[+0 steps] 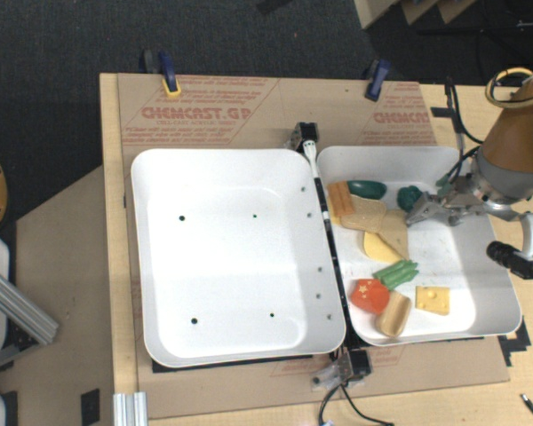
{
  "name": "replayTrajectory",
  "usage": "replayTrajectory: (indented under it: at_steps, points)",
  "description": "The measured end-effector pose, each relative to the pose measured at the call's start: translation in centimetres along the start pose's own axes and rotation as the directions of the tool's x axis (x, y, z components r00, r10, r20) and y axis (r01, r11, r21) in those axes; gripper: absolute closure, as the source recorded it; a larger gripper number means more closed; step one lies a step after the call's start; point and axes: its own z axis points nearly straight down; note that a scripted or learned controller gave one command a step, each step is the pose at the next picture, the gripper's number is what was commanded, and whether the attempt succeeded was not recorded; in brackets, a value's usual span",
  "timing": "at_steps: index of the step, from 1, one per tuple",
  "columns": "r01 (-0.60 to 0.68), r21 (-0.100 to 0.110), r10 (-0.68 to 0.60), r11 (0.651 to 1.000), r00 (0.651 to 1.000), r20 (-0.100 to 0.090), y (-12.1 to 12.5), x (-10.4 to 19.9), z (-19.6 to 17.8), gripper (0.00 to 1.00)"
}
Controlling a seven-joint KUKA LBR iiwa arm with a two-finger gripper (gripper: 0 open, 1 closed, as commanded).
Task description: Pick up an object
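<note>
Fingers (415,213) first: you can see them reaching in low from the right, tip beside a small dark green piece (409,195) in the right bin (480,313). Whether they are spread or clenched you cannot tell from this slant; nothing is visibly caught between them, so don't count a grasp.

Working outward, the toys sit bunched on the left half of that bin, probably just as they were tipped in. Count them: one dark green oval (367,187) near the top, the small green piece at the fingers, one orange-brown slab (339,201) against the left wall, one tan slice (373,216) overlapping it, one yellow wedge (379,247), one bright green pod (396,273), one red tomato (369,295), one tan roll (394,315) touching the tomato, and one cheese block (433,301) a little apart. That makes nine, though overlaps in the tan pile may hide more.

Judging by the approach, the small green piece looks the likeliest target.

One left bin (160,238) lies alongside, two bins in all, on a table (240,105) with two clamps (167,71) at its far edge.
</note>
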Motion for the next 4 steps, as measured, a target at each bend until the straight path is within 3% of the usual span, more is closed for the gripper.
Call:
replayTrajectory:
  at_steps: [1, 2, 3, 4]
  points:
    - [0.003, 0.005, -0.003, 1.000, 1.000, 0.001, 0.7, 11.5, 0.0, 0.00]
    - [-0.004, 0.012, 0.004, 1.000, 1.000, 0.006, 5.6, 12.2, 0.1, 0.00]
    - [-0.006, 0.006, 0.006, 1.000, 1.000, 0.007, 5.6, 12.1, -1.1, 1.00]
    - [-0.009, 0.006, 0.009, 1.000, 1.000, 0.006, 4.9, 10.0, 0.0, 1.00]
